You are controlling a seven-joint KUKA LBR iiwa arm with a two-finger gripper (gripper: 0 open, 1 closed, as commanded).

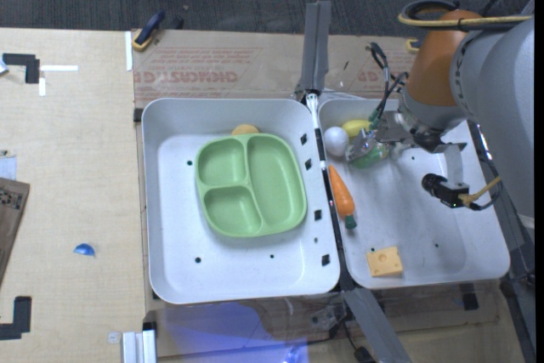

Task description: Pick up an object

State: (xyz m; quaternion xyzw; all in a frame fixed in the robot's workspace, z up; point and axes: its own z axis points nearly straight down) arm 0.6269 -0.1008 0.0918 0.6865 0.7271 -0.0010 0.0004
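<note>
My arm (501,89) a thick pale grey casing, my orange band (432,64) above the wrist, yellow and black cables looped overhead, black fittings on my grey wrist, thin dark wires trailing

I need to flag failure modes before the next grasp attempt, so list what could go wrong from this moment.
1. The gripper sits low in the right bin's far corner, among a white egg-shaped object and a yellow item; it may nudge them rather than lift one.
2. That cluster lies close to the bin wall, so a collision seems possible.
3. The carrot lies against the divider, which may make it awkward to grasp.
</note>
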